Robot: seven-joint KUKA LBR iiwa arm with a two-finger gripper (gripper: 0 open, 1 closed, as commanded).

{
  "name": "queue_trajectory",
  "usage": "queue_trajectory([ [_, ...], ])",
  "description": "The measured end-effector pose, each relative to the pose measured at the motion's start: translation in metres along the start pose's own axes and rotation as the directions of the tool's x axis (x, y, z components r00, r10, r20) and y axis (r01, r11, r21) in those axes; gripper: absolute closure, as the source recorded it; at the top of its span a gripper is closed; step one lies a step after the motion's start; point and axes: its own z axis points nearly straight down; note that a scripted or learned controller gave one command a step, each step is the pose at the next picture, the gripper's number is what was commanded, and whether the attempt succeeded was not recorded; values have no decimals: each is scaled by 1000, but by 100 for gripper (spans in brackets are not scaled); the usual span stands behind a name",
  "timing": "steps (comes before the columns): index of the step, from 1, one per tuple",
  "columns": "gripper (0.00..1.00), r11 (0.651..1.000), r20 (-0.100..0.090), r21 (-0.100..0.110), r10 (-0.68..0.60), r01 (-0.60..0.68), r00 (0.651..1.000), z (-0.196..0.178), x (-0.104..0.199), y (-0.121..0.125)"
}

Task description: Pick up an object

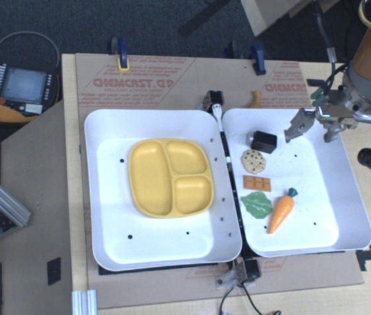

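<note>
Two white bins are seen side by side on the bench. In the left bin [106, 241] a yellow divided plate [170, 176] is lying. In the right bin [343, 202] five small items are grouped toward the left wall: a black block [263, 141], a round cookie [253, 161], a brown cracker [257, 183], a green leaf [257, 205] and a toy carrot [281, 212].

The gripper [314, 126] is held above the upper part of the right bin, its two fingers spread well apart, with nothing seen between them.

Nearest item is judged to be the black block, lying to the view's left of the gripper and slightly lower, near but apart from it. The cookie is just below the block. The carrot is placed well apart, toward the bin's near edge; its long axis is tilted, leafy top toward upper right, tip toward lower left.

A short leftward shift and a descent would probably be called for if the block is taken.
</note>
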Motion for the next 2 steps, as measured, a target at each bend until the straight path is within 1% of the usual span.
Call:
queue_trajectory([
  [1,0,1000,1,-12,-2,2,1000,-6,0,2],
  [2,0,1000,0,-6,-1,1,1000,42,6,-6],
])
